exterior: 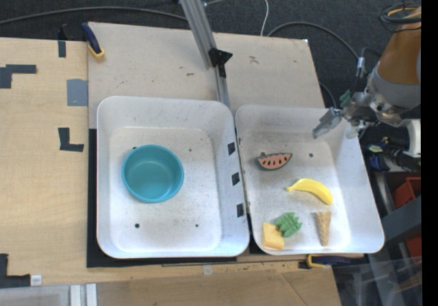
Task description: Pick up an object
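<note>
Hovering metal pincer [327,124] above curved, smooth yellow banana [312,189].

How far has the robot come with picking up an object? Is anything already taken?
Nothing looks picked up yet. The watermelon slice, banana, ice cream cone, green piece and yellow piece all lie in the right bin; the blue bowl sits in the left bin. The hand is above the right bin's upper right corner, nothing visible in it. Left: descend, grasp, lift.
</note>
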`<move>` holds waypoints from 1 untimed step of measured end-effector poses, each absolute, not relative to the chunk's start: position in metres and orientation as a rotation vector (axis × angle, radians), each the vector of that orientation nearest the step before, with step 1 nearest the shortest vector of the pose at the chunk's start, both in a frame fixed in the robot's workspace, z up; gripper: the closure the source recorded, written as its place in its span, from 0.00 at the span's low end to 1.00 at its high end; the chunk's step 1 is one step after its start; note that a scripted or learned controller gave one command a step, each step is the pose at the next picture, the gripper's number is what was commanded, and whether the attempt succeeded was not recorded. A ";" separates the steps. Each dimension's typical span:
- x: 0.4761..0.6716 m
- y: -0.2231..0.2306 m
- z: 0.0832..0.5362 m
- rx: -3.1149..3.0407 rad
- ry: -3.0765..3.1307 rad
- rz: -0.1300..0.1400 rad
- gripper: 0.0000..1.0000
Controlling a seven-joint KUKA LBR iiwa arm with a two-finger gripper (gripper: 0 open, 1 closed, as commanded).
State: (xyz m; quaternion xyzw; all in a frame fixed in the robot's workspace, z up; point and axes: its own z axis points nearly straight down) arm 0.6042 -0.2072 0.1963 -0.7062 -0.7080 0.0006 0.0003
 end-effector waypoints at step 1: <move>0.604 -0.207 0.196 -2.218 -2.224 0.003 0.00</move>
